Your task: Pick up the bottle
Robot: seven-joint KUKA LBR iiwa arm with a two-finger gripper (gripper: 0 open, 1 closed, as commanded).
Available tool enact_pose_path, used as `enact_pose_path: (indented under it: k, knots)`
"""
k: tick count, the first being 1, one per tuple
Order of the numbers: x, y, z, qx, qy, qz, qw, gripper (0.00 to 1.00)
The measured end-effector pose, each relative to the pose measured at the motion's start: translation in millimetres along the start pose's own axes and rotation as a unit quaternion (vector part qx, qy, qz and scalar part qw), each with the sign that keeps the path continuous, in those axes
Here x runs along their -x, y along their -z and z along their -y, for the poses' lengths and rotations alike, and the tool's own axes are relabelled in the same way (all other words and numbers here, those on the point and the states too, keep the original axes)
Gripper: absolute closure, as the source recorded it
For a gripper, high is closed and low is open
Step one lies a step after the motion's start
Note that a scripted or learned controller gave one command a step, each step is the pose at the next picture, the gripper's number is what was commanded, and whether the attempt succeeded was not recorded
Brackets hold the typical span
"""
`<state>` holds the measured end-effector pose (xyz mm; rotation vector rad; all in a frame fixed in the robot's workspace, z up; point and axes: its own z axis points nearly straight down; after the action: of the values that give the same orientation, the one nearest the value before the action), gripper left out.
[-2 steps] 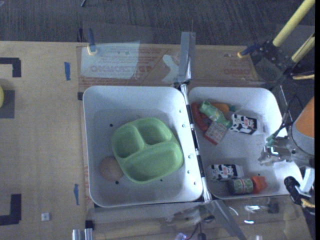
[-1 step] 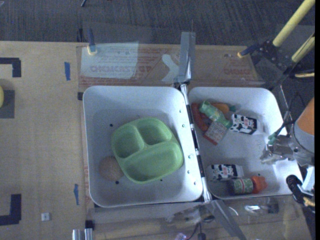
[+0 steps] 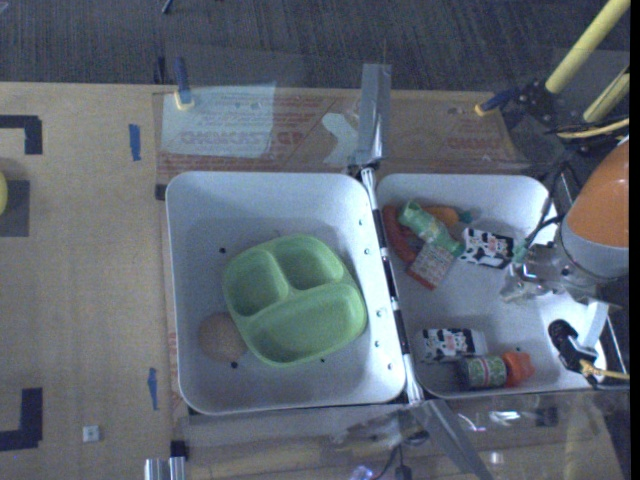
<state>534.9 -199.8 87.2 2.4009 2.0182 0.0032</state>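
A small bottle point(image 3: 488, 371) with a green and red label and an orange cap lies on its side near the front wall of the right bin point(image 3: 520, 190). A second, green bottle point(image 3: 426, 222) with an orange end lies slanted at the bin's back left, over a red packet point(image 3: 400, 243). My gripper point(image 3: 524, 276) hangs over the right side of this bin, below the orange-banded wrist point(image 3: 605, 203). It is apart from both bottles, right of the green one and behind the small one. Nothing shows in its grasp.
Two cow-print cartons lie in the right bin, one point(image 3: 487, 249) just left of the gripper, one point(image 3: 450, 343) beside the small bottle. A patterned packet point(image 3: 432, 263) lies mid-left. The left bin point(image 3: 190, 268) holds a green divided plate point(image 3: 295, 298) and a tan ball point(image 3: 220, 338).
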Motion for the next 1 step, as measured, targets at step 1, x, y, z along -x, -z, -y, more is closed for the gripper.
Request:
enact_pose_path:
  k: [1]
  knots:
    - [4.4, -0.5, -25.6, 0.0, -0.039, 0.0, 0.9992, 1.0]
